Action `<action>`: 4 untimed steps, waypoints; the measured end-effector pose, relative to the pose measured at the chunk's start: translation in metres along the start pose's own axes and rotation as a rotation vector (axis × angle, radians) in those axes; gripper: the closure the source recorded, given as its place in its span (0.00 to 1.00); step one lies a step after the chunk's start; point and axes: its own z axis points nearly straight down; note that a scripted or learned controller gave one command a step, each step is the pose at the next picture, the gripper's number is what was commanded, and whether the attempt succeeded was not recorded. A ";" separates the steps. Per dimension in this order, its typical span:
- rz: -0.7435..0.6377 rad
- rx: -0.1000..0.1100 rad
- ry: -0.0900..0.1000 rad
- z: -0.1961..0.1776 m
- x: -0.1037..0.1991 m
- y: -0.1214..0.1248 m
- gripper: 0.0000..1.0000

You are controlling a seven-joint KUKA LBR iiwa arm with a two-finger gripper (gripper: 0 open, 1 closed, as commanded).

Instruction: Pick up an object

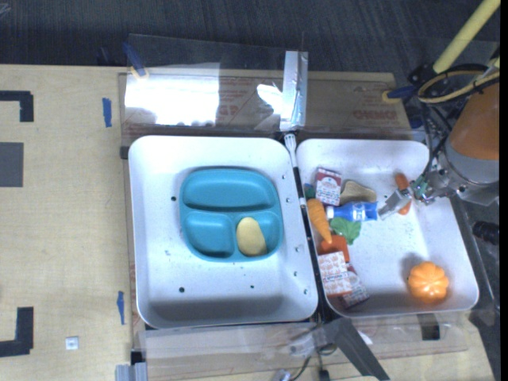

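White bins sit side by side on the wood counter [63,236]: left bin [159,292] has a teal divided tray [208,213] w/ a yellow lemon-ish thing [251,236] in its lower right compartment. Right bin [381,288] holds an orange pumpkin-like ball [428,281] near the front right corner, plus a blue-capped bottle [353,212], carrot [318,220] and snack packs along the left wall. Claw [394,205] hangs low over the right bin just beside the bottle; can't tell its state.
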 end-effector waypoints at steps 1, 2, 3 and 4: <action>-0.002 -0.015 -0.004 0.036 -0.029 0.036 0.00; -0.004 -0.019 -0.008 0.024 -0.029 0.037 1.00; 0.354 -0.008 -0.001 -0.068 0.016 0.053 1.00; 0.356 -0.003 0.000 -0.066 0.016 0.052 0.00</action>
